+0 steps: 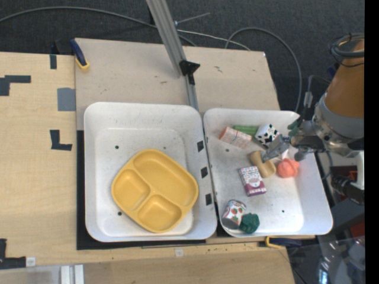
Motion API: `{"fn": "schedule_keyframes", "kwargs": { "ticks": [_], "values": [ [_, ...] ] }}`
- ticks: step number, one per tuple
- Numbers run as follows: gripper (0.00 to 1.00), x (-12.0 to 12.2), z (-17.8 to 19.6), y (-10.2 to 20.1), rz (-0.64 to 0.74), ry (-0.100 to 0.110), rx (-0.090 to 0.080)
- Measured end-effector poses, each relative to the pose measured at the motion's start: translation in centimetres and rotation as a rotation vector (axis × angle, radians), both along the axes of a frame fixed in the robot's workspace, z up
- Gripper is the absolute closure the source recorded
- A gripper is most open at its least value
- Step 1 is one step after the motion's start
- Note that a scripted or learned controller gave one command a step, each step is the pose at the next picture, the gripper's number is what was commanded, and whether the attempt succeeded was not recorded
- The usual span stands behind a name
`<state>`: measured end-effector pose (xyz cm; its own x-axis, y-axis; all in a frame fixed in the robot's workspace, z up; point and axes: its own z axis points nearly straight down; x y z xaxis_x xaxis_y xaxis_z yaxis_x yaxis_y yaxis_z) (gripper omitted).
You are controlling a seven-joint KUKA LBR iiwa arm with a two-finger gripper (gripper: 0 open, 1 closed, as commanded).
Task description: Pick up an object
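Observation:
My gripper [286, 151] hangs over the right bin [308, 212] near its right wall, reaching in from the right. Its two fingers stand apart and nothing shows between them, so it is open. Just below it lies an orange-pink ball [288, 168]. A tan wooden piece [262, 163] lies to the ball's left, close to the left finger [274, 150]. A small red-and-white carton [252, 180] sits below that. A black-and-white toy [267, 134], a green item [245, 129] and a pale pink packet [235, 137] lie at the bin's back.
A patterned cup [234, 212] and a dark green lump [250, 222] rest at the right bin's front left corner. The left bin [100, 123] holds a yellow divided plate [155, 189]. A metal pole [169, 31] slants over the bench behind the bins.

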<state>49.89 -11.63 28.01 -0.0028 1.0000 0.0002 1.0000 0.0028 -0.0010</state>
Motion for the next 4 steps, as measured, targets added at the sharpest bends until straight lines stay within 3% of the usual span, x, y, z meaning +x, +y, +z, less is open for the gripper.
{"fn": "schedule_keyframes", "kwargs": {
  "ticks": [1, 4],
  "values": [
    [0.00, 0.0, 0.0, 0.0, 0.000, 0.000, 0.000],
    [0.00, 1.0, -16.8, 1.5, -0.001, 0.007, 0.001]
  ]
}}
